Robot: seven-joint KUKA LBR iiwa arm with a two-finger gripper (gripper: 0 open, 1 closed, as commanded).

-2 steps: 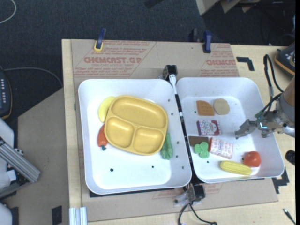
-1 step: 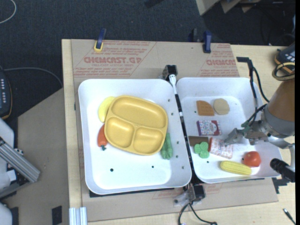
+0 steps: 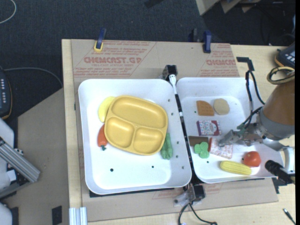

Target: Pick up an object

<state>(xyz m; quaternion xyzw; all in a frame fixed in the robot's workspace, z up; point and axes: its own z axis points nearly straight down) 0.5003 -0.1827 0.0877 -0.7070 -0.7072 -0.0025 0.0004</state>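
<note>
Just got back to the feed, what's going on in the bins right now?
The arm is reaching into the right bin, with its gripper low over a small red-and-white packet, near the green toy. Nothing is visibly lifted. Corn, a tomato, a cracker and a round biscuit lie around it. The left bin holds a yellow divided tray.

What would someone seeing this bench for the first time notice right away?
Most striking is the big yellow divided tray filling the middle of the left bin, with a green item at its right edge and a red one at its left. In the right bin, the gripper sits low among small toy foods, near a corn cob and a tomato.
</note>
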